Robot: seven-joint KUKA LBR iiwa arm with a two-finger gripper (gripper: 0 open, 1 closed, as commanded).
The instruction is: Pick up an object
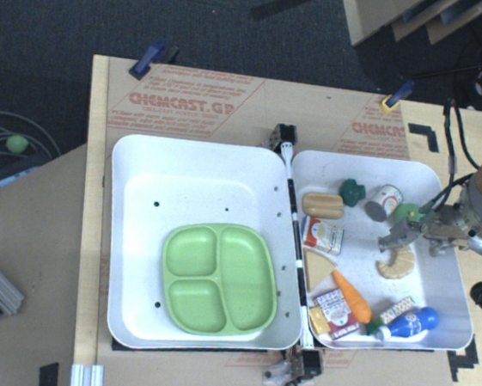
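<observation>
The right bin holds several small items. A tan bread roll, a green toy and a small tin can lie at its far side. A red-and-white packet sits near the left wall. A round cracker lies mid-bin. At the front are an orange carrot, a red snack pack and a blue bottle. My gripper reaches in from the right and hangs low just above the cracker, beside the can.
The left bin carries a green divided plate. A black clip joins the bins at the back. The arm's grey wrist and cables cross the right bin's right rim. Cardboard surrounds both bins.
</observation>
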